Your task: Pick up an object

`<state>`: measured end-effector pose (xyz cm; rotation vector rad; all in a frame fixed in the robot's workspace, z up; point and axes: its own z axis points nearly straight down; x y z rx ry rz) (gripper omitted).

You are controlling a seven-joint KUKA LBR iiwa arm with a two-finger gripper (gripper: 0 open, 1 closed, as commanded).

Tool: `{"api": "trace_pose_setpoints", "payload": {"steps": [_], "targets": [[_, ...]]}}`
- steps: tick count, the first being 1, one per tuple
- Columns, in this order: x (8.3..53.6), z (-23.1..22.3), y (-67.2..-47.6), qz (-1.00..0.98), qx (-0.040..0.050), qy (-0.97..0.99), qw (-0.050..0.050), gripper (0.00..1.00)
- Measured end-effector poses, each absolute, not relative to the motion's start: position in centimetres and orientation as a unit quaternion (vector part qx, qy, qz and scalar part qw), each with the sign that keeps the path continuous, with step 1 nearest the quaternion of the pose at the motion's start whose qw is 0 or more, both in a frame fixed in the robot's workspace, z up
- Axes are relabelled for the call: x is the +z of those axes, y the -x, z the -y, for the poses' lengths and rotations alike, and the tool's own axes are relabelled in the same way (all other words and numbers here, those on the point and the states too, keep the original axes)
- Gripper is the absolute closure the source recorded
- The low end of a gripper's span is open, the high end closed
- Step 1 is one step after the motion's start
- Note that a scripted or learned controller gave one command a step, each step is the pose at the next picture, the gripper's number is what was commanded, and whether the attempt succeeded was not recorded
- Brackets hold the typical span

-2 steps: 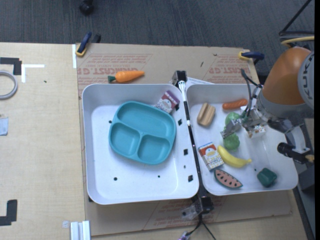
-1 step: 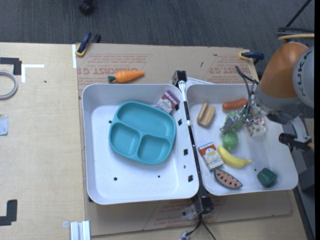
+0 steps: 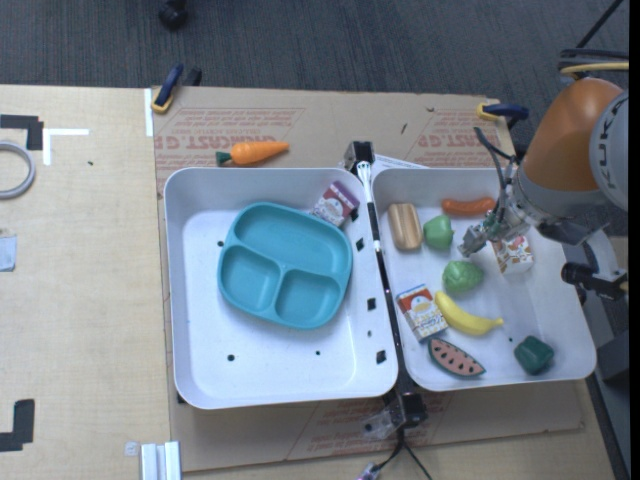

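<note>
My gripper (image 3: 484, 234) hangs over the right bin (image 3: 560, 313), between the green apple (image 3: 437, 231) and a small carton (image 3: 514, 253). I cannot tell whether it is open or closed

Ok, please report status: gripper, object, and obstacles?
Gripper low in right bin, nothing seen held. Small carton beside it. Green ball and green pepper close by.

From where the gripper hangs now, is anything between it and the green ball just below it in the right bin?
Nothing visible does. The gripper hangs over the right bin, and the green ball lies just below it in the view with bare bin floor between. A small carton sits to the gripper's right and a green apple to its left, both off that line.
</note>
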<state>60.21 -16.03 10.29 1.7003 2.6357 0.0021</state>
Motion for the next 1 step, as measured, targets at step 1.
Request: {"api": "trace_pose_setpoints", "payload": {"steps": [1], "targets": [[23.38, 11.97, -56.04, -0.784, 0.0000, -0.620, 0.001, 1.00]]}}
